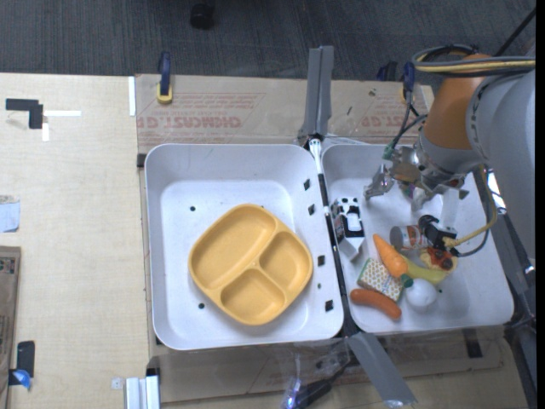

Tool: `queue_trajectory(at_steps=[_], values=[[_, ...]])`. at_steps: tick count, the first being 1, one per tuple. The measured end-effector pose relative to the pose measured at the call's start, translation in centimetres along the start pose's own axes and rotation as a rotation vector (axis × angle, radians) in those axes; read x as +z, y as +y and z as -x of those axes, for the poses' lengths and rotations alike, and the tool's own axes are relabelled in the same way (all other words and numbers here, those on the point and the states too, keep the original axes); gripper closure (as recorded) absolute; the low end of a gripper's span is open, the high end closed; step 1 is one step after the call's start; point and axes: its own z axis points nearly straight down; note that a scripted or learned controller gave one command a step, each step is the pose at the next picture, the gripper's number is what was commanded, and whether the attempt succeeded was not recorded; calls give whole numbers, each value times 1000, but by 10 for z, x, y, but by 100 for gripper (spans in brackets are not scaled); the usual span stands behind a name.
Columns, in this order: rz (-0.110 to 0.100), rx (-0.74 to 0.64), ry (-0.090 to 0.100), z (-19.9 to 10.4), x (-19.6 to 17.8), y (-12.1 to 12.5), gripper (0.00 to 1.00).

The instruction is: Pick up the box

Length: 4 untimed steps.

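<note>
The jaws [398, 188] hung spread and empty at the right bin's [490, 309] upper middle. The box [380, 279] lay lower down, wedged between carrot [391, 256] and sausage [375, 303]; you needed to descend squarely onto it, clear of both.

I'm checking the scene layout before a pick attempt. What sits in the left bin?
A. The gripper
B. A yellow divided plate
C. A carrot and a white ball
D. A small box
B: the yellow divided plate lies in the left bin, while the small items and the gripper are over the right bin.
</note>
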Motion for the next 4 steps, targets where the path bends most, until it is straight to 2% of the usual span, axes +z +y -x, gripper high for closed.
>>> queue_trajectory(at_steps=[1,2,3,4], values=[[1,133,0,62,-1,47,0],[-1,353,-1,51,0,44,0],[1,352,-1,52,-36,44,0],[-1,176,0,27,-63,11,0]])
